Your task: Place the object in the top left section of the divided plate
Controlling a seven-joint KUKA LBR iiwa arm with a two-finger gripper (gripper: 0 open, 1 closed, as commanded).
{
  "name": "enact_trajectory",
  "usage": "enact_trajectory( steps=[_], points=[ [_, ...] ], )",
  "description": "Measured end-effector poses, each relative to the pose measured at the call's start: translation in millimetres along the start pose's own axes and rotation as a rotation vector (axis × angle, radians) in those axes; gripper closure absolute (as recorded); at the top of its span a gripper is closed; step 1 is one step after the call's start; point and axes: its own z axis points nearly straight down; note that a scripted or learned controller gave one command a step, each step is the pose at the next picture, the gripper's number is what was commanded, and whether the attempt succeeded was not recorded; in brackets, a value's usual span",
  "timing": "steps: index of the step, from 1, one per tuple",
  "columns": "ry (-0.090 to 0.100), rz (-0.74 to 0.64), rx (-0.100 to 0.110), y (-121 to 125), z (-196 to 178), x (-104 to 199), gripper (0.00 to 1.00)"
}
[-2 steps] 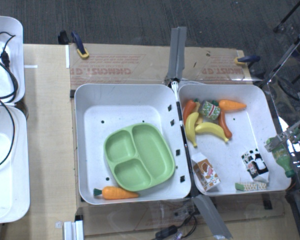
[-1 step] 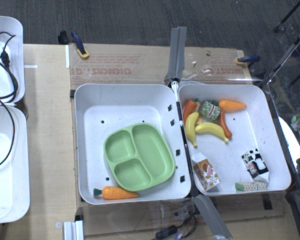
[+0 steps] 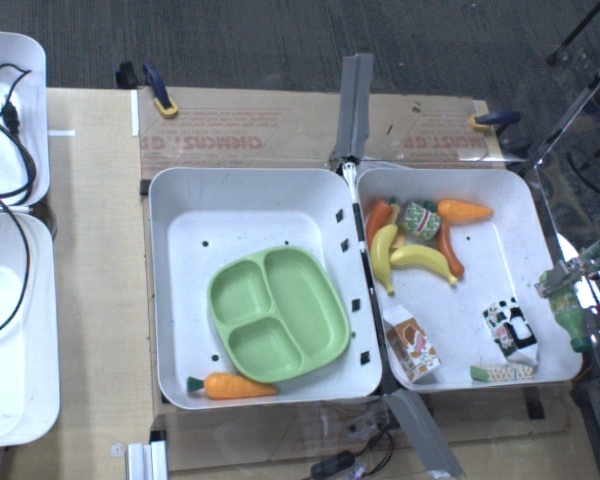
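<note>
Camera view shows the green plate lying tilted in the left bin, with all three sections bare. The top left section is the smaller pocket on the plate's upper left, next to the long section on its right.

The task does not say which object is meant. A carrot lies in the left bin just below the plate's lower edge, close to the plate but not on it. The other candidates are in the right bin: two bananas and another carrot bunched near the top left corner, a box near the divider, and a cow-print carton toward the right.

A blurred grey-green shape at the right bin's right rim is probably the gripper. I cannot tell whether it is open or closed, and nothing is visibly held in it.

I judge the task to be at its start, with the pick-up not yet done. The next move calls for going down on one object, gripping it firmly, lifting it over the divider if it comes from the right bin, and carrying it above the small upper-left pocket. The plate's tilt and the low ridges between its sections leave little room for error when releasing.
</note>
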Motion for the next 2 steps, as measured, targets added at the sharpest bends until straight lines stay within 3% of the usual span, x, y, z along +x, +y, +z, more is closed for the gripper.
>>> enact_trajectory(
  steps=[1,2],
  points=[
    [-0.003,0.111,-0.003,1,-17,-1,1.0],
    [0.0,0.107,0.0,37,64,-11,1.0]
  ],
)
